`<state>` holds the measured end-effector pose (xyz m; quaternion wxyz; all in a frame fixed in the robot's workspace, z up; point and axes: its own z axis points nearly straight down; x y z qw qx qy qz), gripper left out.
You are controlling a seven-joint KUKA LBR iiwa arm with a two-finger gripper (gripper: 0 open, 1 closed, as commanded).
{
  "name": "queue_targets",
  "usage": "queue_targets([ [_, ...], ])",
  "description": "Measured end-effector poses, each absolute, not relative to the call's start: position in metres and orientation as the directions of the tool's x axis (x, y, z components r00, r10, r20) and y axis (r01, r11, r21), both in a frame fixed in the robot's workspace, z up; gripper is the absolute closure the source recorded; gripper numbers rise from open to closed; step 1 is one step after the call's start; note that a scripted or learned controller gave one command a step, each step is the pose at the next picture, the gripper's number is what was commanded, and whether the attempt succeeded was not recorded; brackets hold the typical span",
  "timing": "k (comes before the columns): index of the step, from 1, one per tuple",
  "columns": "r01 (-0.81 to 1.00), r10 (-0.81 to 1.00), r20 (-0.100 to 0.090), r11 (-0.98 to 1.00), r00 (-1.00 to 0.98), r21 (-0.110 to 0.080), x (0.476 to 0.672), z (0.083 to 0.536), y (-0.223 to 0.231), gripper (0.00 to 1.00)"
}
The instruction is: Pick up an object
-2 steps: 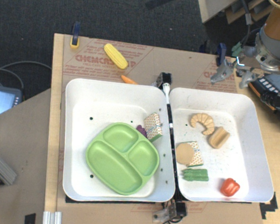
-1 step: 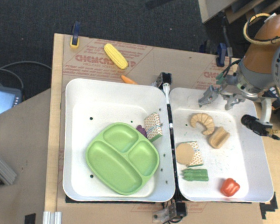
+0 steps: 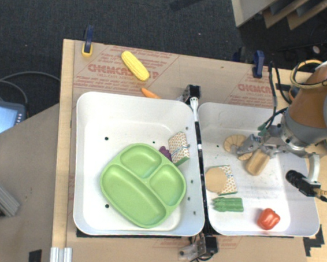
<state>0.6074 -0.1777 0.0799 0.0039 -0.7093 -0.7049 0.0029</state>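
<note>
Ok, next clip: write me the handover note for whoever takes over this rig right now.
Gripper: low in the right bin, over the tan block. Whether it grips the block can't be told from this view.
Right bin also holds a round cookie, a flat round biscuit piece, a green vegetable and a red pepper.
Left bin: a green divided plate and a small patterned packet.
Outside the bins, on the bench: a corn cob.
Done: the arm has reached an object. Left: confirm a grasp and lift.
</note>
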Motion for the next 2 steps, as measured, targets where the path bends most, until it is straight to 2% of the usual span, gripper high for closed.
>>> queue_targets([
  [1, 1.000, 1.000, -0.001, -0.001, 0.001, 0.003, 0.613, 0.096, -0.175, 1.00],
  [2, 1.000, 1.000, 0.002, 0.004, -0.004, -0.001, 0.579, 0.085, -0.101, 1.00],
])
